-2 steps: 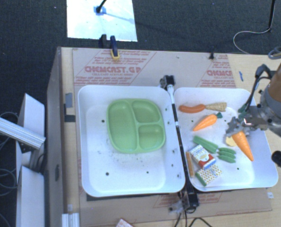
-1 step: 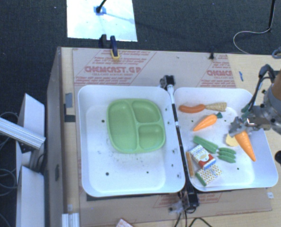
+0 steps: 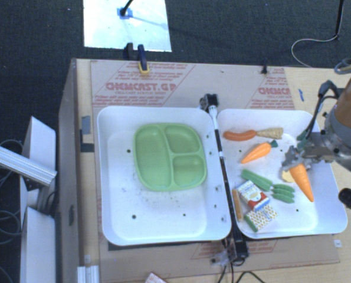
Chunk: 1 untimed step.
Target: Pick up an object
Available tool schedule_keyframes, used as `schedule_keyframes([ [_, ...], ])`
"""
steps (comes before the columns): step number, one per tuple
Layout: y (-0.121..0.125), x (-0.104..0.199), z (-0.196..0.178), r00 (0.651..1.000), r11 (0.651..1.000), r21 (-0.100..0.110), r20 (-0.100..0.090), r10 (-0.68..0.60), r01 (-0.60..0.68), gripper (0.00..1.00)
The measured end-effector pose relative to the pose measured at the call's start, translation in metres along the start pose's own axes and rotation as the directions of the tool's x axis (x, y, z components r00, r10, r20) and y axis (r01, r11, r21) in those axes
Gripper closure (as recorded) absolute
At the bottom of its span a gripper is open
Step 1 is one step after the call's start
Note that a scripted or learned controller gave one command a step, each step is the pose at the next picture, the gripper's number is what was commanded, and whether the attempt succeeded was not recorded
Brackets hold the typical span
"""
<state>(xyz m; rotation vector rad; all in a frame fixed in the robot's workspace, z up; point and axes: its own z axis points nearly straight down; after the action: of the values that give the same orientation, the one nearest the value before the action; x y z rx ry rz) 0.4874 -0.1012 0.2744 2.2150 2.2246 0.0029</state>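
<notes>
Nearest the camera, at the bottom edge of the right bin (image 3: 331,220), lie a small patterned packet (image 3: 261,217) and, just above it at about 11 o'clock, a red-and-white carton (image 3: 252,194). A thin orange stick (image 3: 236,204) lies along the bin's left wall beside them, and a cluster of green bean pods (image 3: 268,186) spreads to the carton's 2 o'clock.

The left bin (image 3: 119,217) carries a green divided plate (image 3: 169,157), sitting near its centre.

The end effector (image 3: 294,157) hangs low over the right half of the right bin, the arm coming in from 3 o'clock. Whether its fingers stand wide or narrow cannot be told; the metal parts blur together at this size.

The likeliest target is the large carrot (image 3: 304,182), which lies just at 5 o'clock from the end effector, its thick end close under the tool and its point running away toward 5 o'clock. A pale piece (image 3: 287,175) sits against its thick end. Its long axis runs roughly 11 to 5, so a grasp would best close across that line, from 2 and 8 o'clock. Nothing visibly sits between the fingers, so I judge the carrot not yet held.

A second carrot (image 3: 258,152) lies at 9 o'clock from the end effector, well apart, and a red-orange sausage (image 3: 240,135) and a tan piece (image 3: 270,133) rest near the bin's top wall at 10 o'clock. All sits on the desk (image 3: 163,84).
</notes>
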Motion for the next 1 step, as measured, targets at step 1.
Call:
schedule_keyframes([
  [1,0.0001,0.0080,-0.0014,1.000,1.000,0.000,-0.001,-0.001,0.001,1.00],
])
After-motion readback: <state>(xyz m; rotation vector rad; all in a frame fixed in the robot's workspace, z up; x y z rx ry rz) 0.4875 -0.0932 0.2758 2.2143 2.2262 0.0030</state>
